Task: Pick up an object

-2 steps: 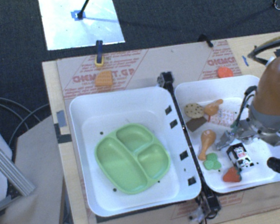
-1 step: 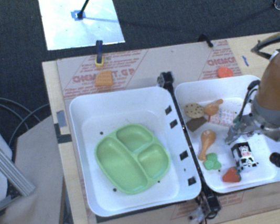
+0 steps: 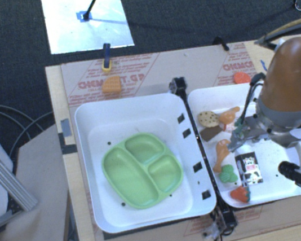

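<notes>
Tool (image 3: 235, 142) low in right bin (image 3: 276, 190), just right of orange drumstick (image 3: 222, 153); finger state unclear. Centre over drumstick before closing.

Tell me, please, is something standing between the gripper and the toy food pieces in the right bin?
Nothing visible does. The gripper hangs low in the right bin, beside the orange carrot-like piece and below the cookie. The green piece and the red piece lie uncovered nearer the front rim.
</notes>
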Motion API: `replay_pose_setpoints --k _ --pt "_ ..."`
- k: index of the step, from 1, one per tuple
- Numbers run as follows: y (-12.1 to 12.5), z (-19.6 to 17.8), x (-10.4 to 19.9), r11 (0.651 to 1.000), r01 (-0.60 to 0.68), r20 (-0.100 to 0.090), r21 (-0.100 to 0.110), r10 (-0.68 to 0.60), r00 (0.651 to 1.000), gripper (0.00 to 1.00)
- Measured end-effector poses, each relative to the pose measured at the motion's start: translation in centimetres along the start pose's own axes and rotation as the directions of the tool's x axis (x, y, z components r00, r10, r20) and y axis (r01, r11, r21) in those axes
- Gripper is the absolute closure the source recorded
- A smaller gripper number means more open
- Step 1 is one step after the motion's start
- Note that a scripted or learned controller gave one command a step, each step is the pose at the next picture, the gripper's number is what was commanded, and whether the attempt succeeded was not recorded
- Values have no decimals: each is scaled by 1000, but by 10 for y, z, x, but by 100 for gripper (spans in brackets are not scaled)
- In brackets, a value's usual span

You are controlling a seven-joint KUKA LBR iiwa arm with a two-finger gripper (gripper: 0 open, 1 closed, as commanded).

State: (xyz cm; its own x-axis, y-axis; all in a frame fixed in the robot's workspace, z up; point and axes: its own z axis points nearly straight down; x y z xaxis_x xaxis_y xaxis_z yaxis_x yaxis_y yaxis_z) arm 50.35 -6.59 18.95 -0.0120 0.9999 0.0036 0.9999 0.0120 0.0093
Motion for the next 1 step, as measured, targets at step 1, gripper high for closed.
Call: replay_pose_setpoints --k 1 --pt "-18 108 -28 1000 -14 4 7 14 1000 100"
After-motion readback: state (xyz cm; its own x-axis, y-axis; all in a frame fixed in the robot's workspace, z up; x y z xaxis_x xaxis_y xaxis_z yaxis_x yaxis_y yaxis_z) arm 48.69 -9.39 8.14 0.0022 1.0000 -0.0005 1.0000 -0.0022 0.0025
